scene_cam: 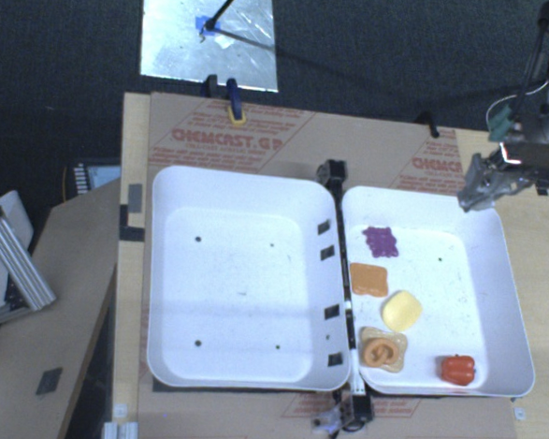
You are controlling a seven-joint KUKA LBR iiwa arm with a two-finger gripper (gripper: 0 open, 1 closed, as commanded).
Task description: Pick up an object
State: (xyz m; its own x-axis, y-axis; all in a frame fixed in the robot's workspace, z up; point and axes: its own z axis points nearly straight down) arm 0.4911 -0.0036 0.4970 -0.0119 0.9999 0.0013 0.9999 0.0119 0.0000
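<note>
The claw [478, 192] is parked over the far right corner of the right bin [505, 268] — apart or together cannot be told — so nothing is picked yet, and it must be lowered onto a toy like the purple grapes [381, 240].

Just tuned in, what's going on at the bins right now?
The gripper sits over the far right corner of the right bin, with nothing visibly held. Five items lie in that bin: a purple piece, an orange slab, a yellow piece, a tan ring and a red pepper. No pick has happened yet.
</note>
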